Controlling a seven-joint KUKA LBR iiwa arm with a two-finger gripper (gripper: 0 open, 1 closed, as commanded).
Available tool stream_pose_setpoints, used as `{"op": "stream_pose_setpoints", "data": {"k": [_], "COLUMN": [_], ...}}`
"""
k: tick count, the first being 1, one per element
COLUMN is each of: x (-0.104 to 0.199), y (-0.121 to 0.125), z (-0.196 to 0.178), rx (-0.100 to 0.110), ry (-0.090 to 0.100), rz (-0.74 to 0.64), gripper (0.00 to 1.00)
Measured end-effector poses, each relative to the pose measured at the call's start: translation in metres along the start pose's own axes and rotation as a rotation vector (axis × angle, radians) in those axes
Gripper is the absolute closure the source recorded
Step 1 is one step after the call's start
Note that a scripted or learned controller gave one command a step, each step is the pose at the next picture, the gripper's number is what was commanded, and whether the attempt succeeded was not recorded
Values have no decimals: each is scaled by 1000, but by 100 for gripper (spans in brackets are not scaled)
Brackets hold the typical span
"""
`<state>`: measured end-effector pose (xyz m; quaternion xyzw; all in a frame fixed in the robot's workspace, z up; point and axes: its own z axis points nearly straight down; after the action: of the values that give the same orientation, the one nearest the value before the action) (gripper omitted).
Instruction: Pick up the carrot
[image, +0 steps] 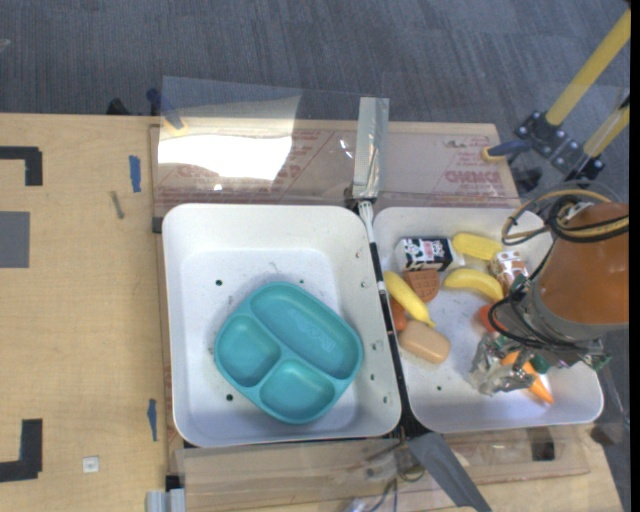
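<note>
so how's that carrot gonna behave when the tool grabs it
The carrot looks like a small moulded toy, so probably stiff and light. Its tapered, rounded shape may let it slip or roll. It lies right under the tool near the right bin's rim.

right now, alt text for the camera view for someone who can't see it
The gripper is low in the right bin, on an orange carrot. Bananas and other toy foods lie behind it, and the left bin holds a teal divided plate.
</note>
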<state>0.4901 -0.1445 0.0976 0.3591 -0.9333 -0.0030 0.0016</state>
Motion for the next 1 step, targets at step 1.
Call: {"op": "stream_pose_setpoints", "data": {"k": [1], "x": [-54], "y": [54], "z": [-89], "rx": [11], "ry": [-12], "rz": [270], "gripper": [100]}}
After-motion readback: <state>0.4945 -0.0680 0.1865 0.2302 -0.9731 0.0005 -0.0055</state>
